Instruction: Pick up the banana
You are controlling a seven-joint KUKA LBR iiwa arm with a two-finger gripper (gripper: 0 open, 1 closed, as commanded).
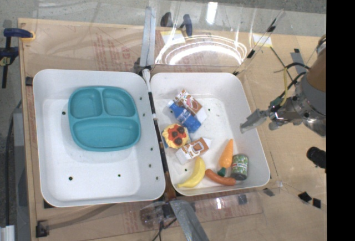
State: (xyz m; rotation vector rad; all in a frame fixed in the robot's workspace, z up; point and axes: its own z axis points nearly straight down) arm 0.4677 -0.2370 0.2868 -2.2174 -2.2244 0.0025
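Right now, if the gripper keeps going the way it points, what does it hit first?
Probably the right bin rim or floor. The gripper points left, slightly down, towards the carton and pizza; height unclear.

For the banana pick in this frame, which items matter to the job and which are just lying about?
Belongs to the job:
banana, near the front of the right bin
gripper, over that bin's right edge

Lying about:
carrot
green can
red pepper
pizza slice
blue carton
teal divided plate in the left bin

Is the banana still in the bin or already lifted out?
In. The banana lies on the right bin's floor near the front edge; the gripper is apart from it.
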